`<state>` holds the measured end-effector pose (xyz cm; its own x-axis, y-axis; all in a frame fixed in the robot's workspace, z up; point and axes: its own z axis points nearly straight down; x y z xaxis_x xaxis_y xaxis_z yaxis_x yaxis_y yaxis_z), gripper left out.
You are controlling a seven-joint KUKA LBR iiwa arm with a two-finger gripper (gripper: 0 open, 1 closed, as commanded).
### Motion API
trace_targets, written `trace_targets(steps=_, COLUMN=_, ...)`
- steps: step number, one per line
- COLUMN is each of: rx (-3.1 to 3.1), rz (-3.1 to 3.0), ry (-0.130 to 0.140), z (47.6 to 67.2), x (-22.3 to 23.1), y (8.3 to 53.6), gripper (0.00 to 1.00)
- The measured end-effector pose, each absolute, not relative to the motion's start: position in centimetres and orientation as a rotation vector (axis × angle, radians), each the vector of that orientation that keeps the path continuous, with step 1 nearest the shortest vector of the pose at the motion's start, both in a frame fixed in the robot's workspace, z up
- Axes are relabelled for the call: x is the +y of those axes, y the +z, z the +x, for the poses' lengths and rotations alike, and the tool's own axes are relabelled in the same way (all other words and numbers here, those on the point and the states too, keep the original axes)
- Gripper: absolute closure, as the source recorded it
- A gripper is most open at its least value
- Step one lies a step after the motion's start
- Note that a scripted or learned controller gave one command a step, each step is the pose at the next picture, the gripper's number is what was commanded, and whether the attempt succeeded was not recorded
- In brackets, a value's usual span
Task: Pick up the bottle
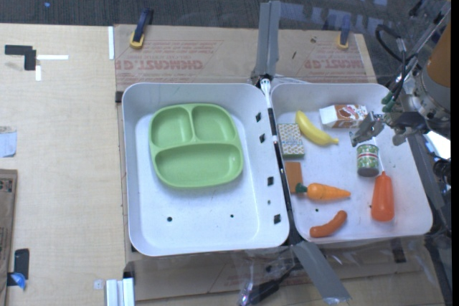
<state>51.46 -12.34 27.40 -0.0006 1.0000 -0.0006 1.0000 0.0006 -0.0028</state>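
The bottle (382,200) is orange with a narrow neck and lies in the right bin (423,215) near its front right corner, neck pointing to the back. My gripper (380,134) hangs over the bin's right side, behind the bottle and just above a small green-labelled can (368,159). Its two dark fingers stand apart, open, with nothing between them. A clear gap separates the gripper from the bottle.
The right bin also holds a banana (315,129), a white carton (343,115), a speckled sponge (290,140), an orange block (292,173), a carrot (326,191) and a sausage (329,223). A green divided plate (195,145) sits in the left bin (208,233).
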Motion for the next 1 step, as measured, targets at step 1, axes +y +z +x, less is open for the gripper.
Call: trace_targets(steps=1, rx=-2.281, rz=-2.159, ry=0.001, z=49.23, x=-12.84, y=9.13, gripper=0.0)
